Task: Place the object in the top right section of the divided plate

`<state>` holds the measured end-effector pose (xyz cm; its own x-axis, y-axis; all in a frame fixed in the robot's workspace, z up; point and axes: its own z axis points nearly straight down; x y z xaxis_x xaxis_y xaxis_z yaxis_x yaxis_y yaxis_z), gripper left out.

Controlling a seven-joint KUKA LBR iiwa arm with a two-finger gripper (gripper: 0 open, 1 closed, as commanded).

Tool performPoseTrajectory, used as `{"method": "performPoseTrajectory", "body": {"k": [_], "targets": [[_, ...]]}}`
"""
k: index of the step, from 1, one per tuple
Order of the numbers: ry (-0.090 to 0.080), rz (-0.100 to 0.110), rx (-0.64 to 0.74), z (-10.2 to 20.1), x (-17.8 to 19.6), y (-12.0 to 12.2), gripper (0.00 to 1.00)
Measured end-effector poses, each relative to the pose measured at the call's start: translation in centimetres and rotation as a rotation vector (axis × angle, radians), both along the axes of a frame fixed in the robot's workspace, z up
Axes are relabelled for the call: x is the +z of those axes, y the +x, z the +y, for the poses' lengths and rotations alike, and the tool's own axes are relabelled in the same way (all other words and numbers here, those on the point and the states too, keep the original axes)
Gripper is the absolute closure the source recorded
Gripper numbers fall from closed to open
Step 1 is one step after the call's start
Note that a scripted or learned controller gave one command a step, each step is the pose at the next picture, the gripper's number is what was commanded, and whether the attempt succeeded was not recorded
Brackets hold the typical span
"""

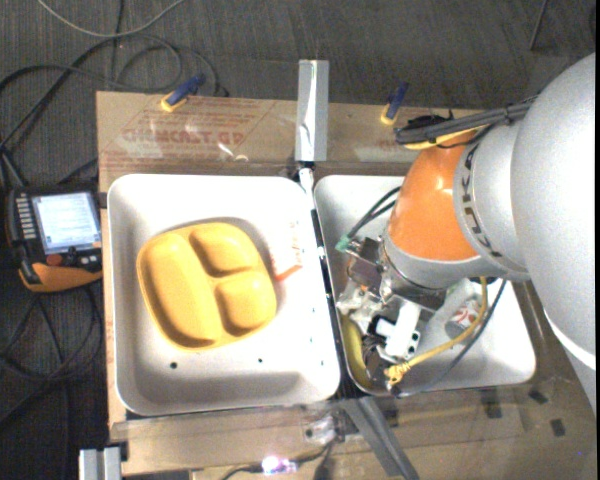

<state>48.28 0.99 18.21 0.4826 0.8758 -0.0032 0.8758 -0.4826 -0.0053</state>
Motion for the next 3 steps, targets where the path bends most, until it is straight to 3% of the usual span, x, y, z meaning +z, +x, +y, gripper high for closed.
{"method": "performPoseTrajectory", "body": {"k": [1, 2, 3], "targets": [[0.0, -0.002, 0.056, 4.5, 3.7, 0.1, 1.0], [-0.002, -0.002, 0.1, 14.4, 7.9, 0.0, 1.0], [-0.005, -0.005, -0.193, 9.0, 13.3, 0.2, 1.0]]}}
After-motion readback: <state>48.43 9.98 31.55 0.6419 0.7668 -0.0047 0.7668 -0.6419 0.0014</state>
